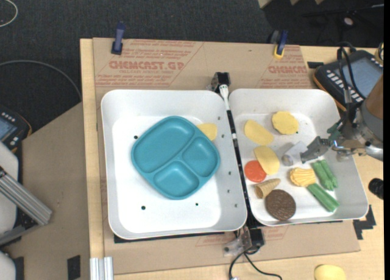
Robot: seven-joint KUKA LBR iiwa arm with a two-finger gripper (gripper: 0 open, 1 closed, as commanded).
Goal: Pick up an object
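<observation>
We see the claw (301,154) over the right bin (317,99), the ridged yellow piece (303,177) just at its 6 o'clock; whether it grips anything we cannot tell.

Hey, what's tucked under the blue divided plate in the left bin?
A yellow piece of toy food pokes out from beneath the blue divided plastic plate at its upper right edge. How far it reaches underneath is covered by the plate, as is anything else there.
</observation>
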